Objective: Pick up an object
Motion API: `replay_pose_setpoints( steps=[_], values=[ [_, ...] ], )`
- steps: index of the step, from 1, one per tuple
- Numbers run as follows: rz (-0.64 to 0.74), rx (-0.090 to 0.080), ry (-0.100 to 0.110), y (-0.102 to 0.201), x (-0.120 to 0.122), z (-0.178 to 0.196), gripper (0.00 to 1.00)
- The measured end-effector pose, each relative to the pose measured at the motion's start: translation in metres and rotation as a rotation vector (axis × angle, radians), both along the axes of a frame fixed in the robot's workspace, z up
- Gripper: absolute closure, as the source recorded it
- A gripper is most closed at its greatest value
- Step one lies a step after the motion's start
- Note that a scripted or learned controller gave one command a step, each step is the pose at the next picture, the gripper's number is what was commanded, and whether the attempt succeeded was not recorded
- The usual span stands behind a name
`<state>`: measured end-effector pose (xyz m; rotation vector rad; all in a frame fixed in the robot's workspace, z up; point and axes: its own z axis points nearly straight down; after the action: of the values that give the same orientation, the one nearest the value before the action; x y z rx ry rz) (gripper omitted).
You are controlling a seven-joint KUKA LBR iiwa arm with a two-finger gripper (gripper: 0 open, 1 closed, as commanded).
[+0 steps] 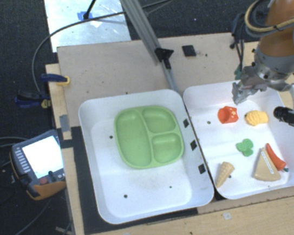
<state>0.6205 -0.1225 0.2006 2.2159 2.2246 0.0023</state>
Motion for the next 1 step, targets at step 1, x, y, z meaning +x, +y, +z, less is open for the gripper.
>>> replay_pose_setpoints(
  steps=[1],
  values=[
    [0.001, 0.0, 0.0, -0.0077, 0.0045, 0.0465, 1.0]
  ],
)
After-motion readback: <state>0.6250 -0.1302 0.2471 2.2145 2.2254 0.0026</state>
